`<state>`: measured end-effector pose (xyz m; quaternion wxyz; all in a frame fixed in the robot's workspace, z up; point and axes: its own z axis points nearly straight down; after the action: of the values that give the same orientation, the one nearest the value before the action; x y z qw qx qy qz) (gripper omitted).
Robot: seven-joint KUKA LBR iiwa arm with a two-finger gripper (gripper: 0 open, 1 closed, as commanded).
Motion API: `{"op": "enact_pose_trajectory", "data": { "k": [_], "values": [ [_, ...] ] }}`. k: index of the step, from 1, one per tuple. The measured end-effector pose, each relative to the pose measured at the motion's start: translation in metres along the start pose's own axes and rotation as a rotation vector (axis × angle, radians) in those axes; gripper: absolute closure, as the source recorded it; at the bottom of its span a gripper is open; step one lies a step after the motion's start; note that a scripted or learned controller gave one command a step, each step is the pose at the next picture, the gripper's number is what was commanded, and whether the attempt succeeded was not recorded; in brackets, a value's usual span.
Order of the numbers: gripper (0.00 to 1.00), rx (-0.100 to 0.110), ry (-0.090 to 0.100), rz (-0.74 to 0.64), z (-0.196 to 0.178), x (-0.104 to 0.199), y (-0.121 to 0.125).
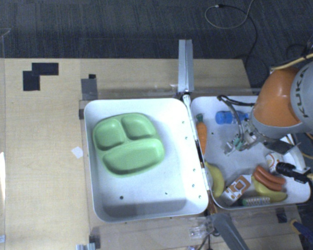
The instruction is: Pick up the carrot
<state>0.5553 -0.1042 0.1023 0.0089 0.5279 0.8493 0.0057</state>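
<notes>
The carrot [201, 135] is orange with a small green top. It lies lengthwise against the left wall of the right bin [301, 195], near the bin's back. My gripper [238, 142] hangs over the middle of the right bin, a short way to the right of the carrot and apart from it. Behind it are the grey wrist and orange band of the arm [274, 104]. I see nothing held in the gripper.
A green divided plate [128, 143] lies in the left bin [145, 206]. The right bin also holds a blue item [224, 117] at the back, a banana [217, 179], a small box [236, 187] and a hot dog [269, 177] at the front. A metal divider post [185, 68] stands between the bins.
</notes>
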Motion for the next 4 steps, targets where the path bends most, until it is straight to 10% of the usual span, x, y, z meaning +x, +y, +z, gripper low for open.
{"op": "enact_pose_trajectory", "data": {
  "k": [1,2,3,4],
  "values": [
    [1.00,0.008,0.001,0.127,0.011,0.010,0.002],
    [1.00,0.013,0.006,0.043,-0.085,0.063,-0.035],
    [1.00,0.014,0.004,0.169,-0.142,0.046,-0.039],
    [1.00,0.020,0.002,0.654,-0.080,0.027,-0.061]
  ]
}}
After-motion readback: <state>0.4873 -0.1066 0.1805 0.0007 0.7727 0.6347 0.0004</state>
